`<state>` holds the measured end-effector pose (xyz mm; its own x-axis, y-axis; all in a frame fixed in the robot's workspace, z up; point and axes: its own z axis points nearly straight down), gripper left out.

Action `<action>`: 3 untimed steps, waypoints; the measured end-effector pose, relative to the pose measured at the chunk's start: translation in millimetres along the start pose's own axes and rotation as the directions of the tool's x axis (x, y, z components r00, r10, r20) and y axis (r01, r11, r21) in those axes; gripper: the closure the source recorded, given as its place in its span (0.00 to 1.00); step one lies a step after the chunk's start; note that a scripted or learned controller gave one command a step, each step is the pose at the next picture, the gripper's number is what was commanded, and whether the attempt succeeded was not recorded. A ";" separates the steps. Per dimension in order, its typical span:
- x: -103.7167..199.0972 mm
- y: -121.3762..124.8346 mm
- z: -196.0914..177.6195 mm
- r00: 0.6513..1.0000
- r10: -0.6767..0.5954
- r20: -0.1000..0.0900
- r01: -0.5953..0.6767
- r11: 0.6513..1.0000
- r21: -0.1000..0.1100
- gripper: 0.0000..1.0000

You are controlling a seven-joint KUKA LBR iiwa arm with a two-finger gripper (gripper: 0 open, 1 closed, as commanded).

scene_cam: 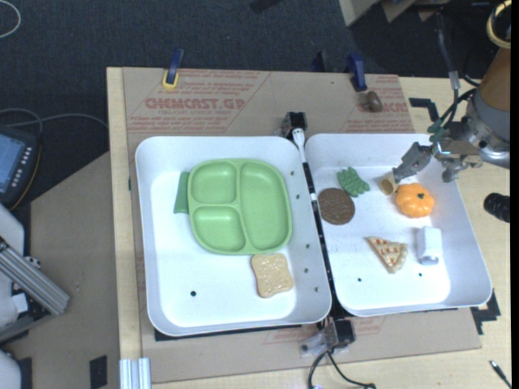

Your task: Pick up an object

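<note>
Dark carpet surrounds a cardboard-topped bench (243, 96) bearing two shallow white bins. Over the far right corner of the right bin (454, 294) hangs the gripper (428, 165), its two fingers spread apart with nothing between them. Just below the jaws sits a toy orange pumpkin (414, 200), with a small tan piece (388, 186) beside the left finger. Farther left of the jaws lie a green leafy toy (353, 181) and a brown cookie (336, 205); nearer the camera are a waffle wedge (388, 253) and a white cylinder (427, 245). Well to the left, the left bin (162, 298) holds a green divided plate (240, 206) and a slice of toast (272, 275).
</note>
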<state>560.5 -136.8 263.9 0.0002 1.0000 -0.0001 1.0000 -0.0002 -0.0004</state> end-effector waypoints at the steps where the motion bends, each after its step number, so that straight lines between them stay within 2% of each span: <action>1: -1.3 -1.8 42.8 1.000 0.000 -0.002 0.000 1.000 0.006 0.00; 3: -12.0 1.3 159.2 1.000 0.000 -0.002 0.000 1.000 0.006 0.00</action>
<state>561.7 -148.8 104.6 0.0004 1.0000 0.0023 1.0000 -0.0004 -0.0067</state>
